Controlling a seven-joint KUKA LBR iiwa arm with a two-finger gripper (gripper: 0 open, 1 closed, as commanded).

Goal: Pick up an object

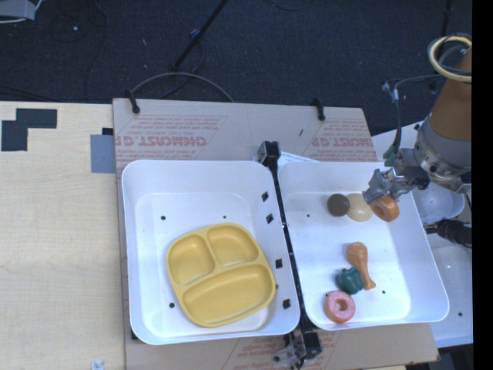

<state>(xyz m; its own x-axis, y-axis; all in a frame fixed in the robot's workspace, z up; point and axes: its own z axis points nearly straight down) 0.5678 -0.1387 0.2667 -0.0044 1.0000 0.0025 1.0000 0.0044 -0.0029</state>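
Observation:
My gripper point(384, 193) hangs over the right bin's point(431, 299) upper right part, reaching in from the right. A small orange object point(387, 209) sits between its fingertips, and the fingers are shut on it. Just left of it lie a cream disc point(359, 208) and a brown round piece point(337, 204), touching each other. Lower in the same bin lie an orange drumstick point(358, 261), a teal piece point(348, 280) and a pink donut point(339, 306).
A yellow divided plate point(222, 273) lies in the left bin point(142, 206). A black divider point(279, 230) runs between the two bins. The arm's grey body and cables point(447, 141) stand by the right bin's far right rim.

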